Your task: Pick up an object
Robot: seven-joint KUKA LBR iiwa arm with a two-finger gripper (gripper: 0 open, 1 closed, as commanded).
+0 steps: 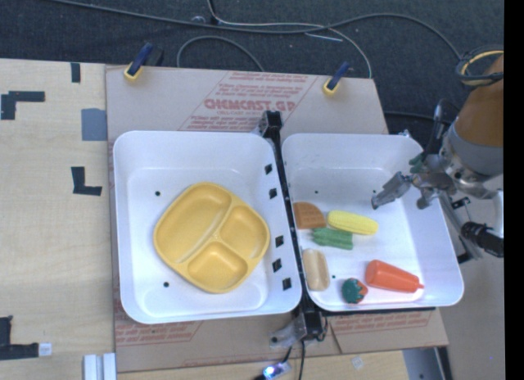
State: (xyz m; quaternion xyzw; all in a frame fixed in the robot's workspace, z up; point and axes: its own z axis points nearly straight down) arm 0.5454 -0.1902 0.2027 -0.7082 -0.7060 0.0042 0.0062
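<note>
The right bin [360, 153] holds several toy foods: a yellow corn cob [353, 223], a green pod [332, 238], a brown bread piece [309, 215], a tan bun [316, 270], an orange carrot [393, 276] and a small green and red fruit [354, 290]. My gripper [404, 199] hangs over the right side of that bin, up and right of the corn. It is open, its fingers spread apart with nothing between them. One fingertip [383, 198] points left toward the bin's middle.
The left bin [131, 206] bears a yellow divided plate [212, 237]. A black divider [282, 206] runs between the bins. Both rest on a cardboard sheet [246, 96] held by two clamps. Cables cross the dark floor behind.
</note>
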